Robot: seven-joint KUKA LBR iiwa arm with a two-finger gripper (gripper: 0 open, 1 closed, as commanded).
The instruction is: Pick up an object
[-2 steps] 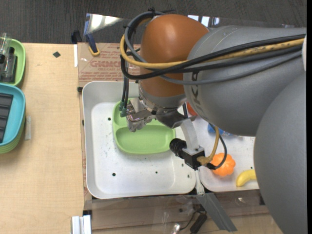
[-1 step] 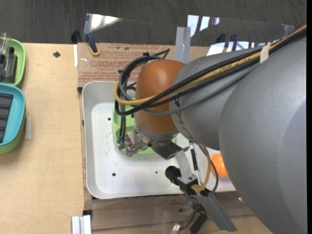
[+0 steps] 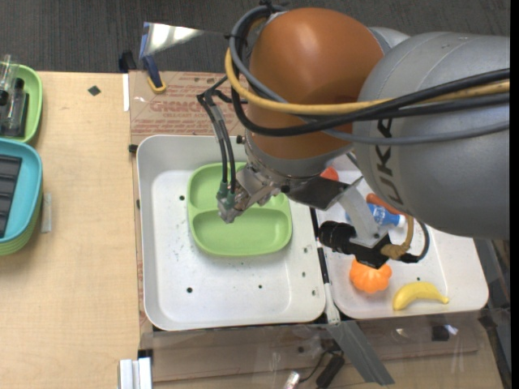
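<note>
Gripper (image 3: 229, 209) hangs low over the green divided plate (image 3: 243, 233), which lies in the left bin (image 3: 162, 298); its tip sits at about ten o'clock of the plate's middle, close to the ridge between the two compartments. Whether it touches the plate cannot be told, and the arm's bulk hides whether it is open or closed. Nothing is seen held. My reading is that the reach-and-descend step is in hand, with the plate as the likely target.

In the right bin (image 3: 466, 298) lie an orange fruit (image 3: 370, 277) and, at four o'clock of it, a yellow banana (image 3: 419, 296), with a blue-and-white item (image 3: 381, 215) partly hidden at twelve o'clock.

Next move, as I judge it, calls for closing on the ridge or rim, then a straight lift; a smooth shallow plate could easily slip.
</note>
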